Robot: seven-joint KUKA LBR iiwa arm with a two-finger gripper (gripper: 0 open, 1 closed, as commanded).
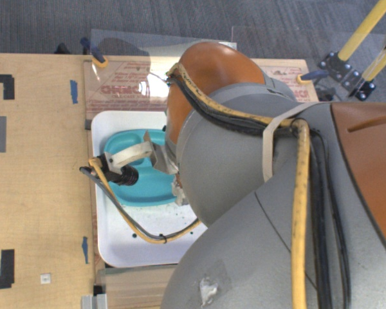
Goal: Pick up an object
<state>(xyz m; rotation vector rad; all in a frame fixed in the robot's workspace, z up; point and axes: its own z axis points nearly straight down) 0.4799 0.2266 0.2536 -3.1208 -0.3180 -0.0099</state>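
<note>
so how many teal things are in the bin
1: a teal dish lies in the left part of the white bin, partly under the arm. The arm hides much of the bin, so more may be hidden.

Arm [244, 172] covers most of bin [116, 237]; front-left corner free.

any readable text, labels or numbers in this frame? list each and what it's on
Nothing here reads cleanly.
Clear sheet behind the white bin: reddish printed lettering, too blurred and washed out by glare to read.
Same print right of the arm, near the orange clip: also unreadable.
Small white tag on the wooden bench: too small to read.
Black corner marks on the bench: shapes, not text.
</note>
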